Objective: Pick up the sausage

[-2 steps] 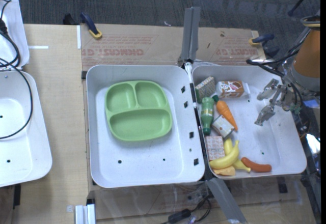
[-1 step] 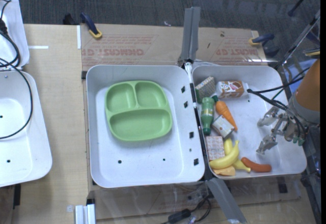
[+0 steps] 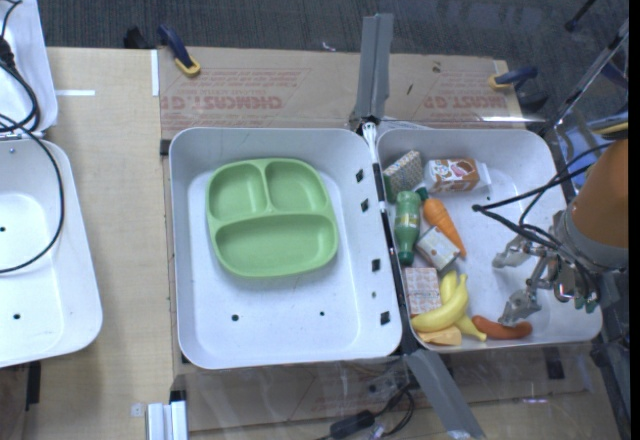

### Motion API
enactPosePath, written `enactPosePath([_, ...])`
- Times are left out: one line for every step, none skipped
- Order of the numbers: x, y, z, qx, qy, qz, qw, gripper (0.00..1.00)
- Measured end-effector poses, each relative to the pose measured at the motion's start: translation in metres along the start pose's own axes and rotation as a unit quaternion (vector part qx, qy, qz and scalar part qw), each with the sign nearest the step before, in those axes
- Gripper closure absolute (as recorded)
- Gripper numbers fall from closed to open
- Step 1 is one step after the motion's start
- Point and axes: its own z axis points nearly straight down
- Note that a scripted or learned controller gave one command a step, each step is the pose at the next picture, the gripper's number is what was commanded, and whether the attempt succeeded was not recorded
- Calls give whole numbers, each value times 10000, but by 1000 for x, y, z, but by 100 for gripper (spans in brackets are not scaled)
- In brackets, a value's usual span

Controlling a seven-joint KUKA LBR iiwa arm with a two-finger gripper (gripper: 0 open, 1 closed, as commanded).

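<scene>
- The sausage (image 3: 503, 329) lies on the floor of the right bin (image 3: 520, 143), close to the front wall and near the front right corner. It is reddish-orange and slim.
- Its long axis runs nearly left to right in the camera view, along the front wall, with a slight bend. Its left end is just beside the banana (image 3: 445, 306), perhaps touching it.
- The gripper (image 3: 527, 280) hangs over the right part of the same bin. The sausage is just in front of it, toward the near edge of the view, and a little to the left.
- The metal fingers look spread apart, with nothing between them. One finger (image 3: 521, 305) points down, with its tip just above the right half of the sausage. I cannot tell if it touches.
- My judgement: the coming move is a short shift toward the front wall and then down. The fingers should close across the short width of the sausage, not along its length.
- The risk I see is the front wall of the bin, which leaves little room on that side, and the banana at the left end.
- The carrot (image 3: 443, 224) and the green bottle (image 3: 406, 225) lie further back, apart from the sausage.
</scene>
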Motion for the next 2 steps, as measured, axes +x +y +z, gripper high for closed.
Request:
enactPosePath([-15,-25,3,-1,44,47,10000,0])
enactPosePath([-15,-25,3,-1,47,44,10000,0])
